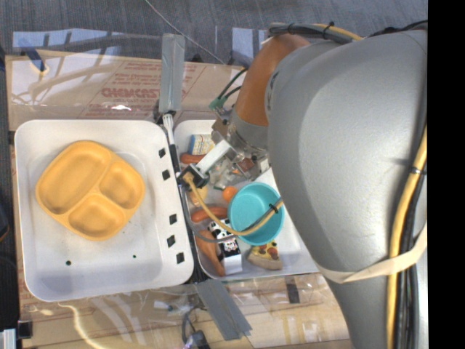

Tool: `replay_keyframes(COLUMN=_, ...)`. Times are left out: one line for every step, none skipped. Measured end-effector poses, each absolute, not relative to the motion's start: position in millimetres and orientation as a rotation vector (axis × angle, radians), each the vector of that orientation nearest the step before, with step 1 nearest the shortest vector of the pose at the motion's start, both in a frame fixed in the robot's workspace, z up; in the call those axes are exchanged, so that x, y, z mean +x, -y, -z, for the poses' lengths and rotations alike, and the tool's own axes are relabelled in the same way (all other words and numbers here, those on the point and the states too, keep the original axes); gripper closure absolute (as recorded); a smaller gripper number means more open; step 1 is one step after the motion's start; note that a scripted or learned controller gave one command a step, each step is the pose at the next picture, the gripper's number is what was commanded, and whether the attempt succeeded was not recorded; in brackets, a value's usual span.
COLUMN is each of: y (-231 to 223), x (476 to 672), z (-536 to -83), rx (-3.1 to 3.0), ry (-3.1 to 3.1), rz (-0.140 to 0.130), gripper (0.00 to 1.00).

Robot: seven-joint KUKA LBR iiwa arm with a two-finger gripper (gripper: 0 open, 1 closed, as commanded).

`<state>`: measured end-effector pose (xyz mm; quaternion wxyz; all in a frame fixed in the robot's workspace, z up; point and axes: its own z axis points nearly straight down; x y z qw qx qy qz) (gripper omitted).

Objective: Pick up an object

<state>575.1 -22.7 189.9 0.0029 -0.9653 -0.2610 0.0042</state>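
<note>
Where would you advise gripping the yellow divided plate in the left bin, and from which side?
Likely from straight above, pinching the rim of the yellow plate: it lies flat, alone in the left bin, with bare floor all round.

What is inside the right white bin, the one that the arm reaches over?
Inside the right bin I see a teal bowl, a toy pizza slice, a black-and-white block and orange pieces. The arm covers the bin's right side, so anything there cannot be seen.

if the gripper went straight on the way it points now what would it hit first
Probably the small orange piece just ahead of the gripper in the right bin, beside the teal bowl; depth is unclear.
</note>
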Motion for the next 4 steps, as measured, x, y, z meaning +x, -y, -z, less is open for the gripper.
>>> replay_keyframes(y=56, x=564.9, z=-292, rx=-2.806, ry=1.413, rz=0.002, gripper=1.0)
replay_keyframes(y=82, x=576.6, z=-186, rx=-2.84, ry=1.326, rz=-0.019, gripper=1.0)
replay_keyframes(y=90, x=563.2, z=-161, rx=-2.742, ry=1.523, rz=-0.005, gripper=1.0)
replay_keyframes(y=19, x=625.8, z=-192, rx=-2.881, ry=1.246, rz=-0.001, gripper=1.0)
